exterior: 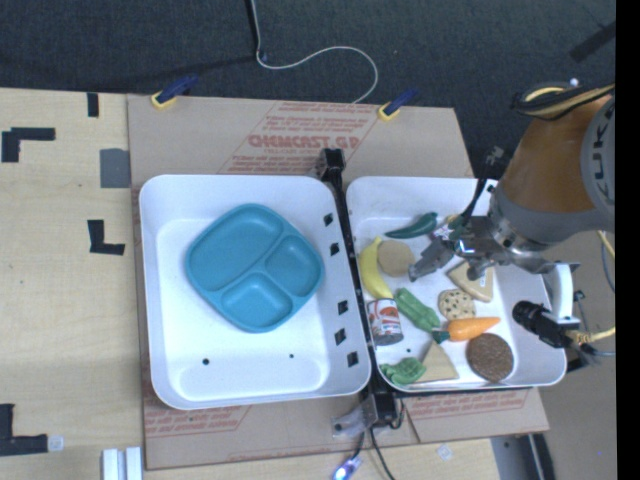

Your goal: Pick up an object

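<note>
Two shallow white plastic bins with rounded corners are seen side by side on a cardboard sheet [300, 133] printed with reddish lettering too blurred to be read. In the left bin [160, 268] a smooth blue plate [254, 265] with three compartments is laid. The right bin [545, 368] is crowded with small toy foods: a curved yellow banana [372, 271], a dark green pepper [412, 227], a tan rounded piece [396, 258], a green pod [418, 308], a small can [386, 321] with a red and white label that cannot be read, a dotted cookie [455, 303], an orange carrot [472, 327], a brown disc [490, 356], a pale wedge [439, 363] and a leafy green piece [404, 372]. The end effector [452, 252] is lowered over the bin's upper middle, its dark fingers [433, 259] spread apart beside the tan piece, and nothing is seen held between them. A cream wedge [478, 286] lies just below it.
</note>
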Tool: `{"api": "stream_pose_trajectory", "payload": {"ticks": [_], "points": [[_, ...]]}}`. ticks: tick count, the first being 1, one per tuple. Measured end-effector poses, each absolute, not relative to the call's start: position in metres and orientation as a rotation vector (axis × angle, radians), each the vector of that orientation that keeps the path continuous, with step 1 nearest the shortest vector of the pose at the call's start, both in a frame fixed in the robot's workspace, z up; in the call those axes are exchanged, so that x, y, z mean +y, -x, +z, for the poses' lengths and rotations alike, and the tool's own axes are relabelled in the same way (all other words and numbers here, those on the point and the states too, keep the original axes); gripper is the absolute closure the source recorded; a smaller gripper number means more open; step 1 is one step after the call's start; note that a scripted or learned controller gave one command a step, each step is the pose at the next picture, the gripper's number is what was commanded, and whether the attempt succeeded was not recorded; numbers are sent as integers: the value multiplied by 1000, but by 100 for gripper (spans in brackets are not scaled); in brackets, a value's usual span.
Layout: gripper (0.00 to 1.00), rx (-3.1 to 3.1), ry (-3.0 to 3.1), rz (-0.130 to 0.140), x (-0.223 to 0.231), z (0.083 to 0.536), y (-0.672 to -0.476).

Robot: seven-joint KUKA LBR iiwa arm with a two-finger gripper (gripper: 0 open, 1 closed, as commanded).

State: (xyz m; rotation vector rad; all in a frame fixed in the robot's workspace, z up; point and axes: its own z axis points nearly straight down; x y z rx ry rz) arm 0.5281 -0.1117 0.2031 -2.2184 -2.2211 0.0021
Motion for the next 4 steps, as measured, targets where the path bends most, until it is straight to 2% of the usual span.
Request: {"api": "stream_pose_trajectory", "payload": {"ticks": [1, 2, 3, 4], "points": [[0, -2224, 2215, 0, -63, 256, -482], [0, -2227, 2211, 1, -7, 254, -483], [0, -2237, 2220, -23, 50, 477, -485], [100, -2225, 2218, 4, 48, 477, -484]]}}
